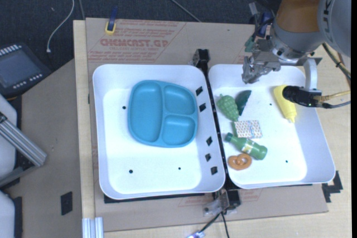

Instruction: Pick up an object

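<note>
bumpy green toy (227, 107); dark green cloth (243, 100)

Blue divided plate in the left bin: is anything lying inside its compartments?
The blue divided plate shows three compartments, all bare blue surface. It rests flat in the left bin. Whatever lies beneath the plate is covered by it.

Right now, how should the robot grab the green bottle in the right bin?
Probably around the bottle's middle, coming straight down from above. It lies flat, long and narrow, so fingers closing across its short width should fit. The patterned packet and orange ring lie close beside it, so aim carefully.
</note>
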`<state>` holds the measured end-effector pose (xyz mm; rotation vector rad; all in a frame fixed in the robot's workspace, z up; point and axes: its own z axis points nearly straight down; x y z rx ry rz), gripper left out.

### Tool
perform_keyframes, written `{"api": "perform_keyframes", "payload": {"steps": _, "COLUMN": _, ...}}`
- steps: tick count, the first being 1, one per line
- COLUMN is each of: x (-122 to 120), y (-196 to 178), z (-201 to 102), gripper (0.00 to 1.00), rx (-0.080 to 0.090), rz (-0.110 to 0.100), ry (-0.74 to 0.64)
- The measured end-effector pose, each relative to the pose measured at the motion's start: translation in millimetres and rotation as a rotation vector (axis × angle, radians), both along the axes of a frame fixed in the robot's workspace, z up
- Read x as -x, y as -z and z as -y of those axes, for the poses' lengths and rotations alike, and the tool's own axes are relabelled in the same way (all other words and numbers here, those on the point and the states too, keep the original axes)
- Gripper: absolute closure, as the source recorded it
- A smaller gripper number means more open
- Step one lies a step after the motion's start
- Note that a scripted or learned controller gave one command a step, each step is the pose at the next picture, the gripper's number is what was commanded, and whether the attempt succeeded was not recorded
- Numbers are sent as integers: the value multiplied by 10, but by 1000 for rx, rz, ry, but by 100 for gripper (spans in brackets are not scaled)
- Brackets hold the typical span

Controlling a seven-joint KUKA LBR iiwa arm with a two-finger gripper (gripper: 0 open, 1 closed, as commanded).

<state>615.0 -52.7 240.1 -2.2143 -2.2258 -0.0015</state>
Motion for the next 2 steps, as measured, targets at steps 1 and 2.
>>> {"api": "perform_keyframes", "payload": {"steps": 1, "x": -39, "y": 128, "z": -567, "gripper": 100, "rx": -1, "rz": -3, "ry": -1}}
{"api": "perform_keyframes", "payload": {"steps": 2, "x": -142, "y": 156, "z": -1186, "gripper": 100, "rx": 1, "rz": 2, "ry": 0}}
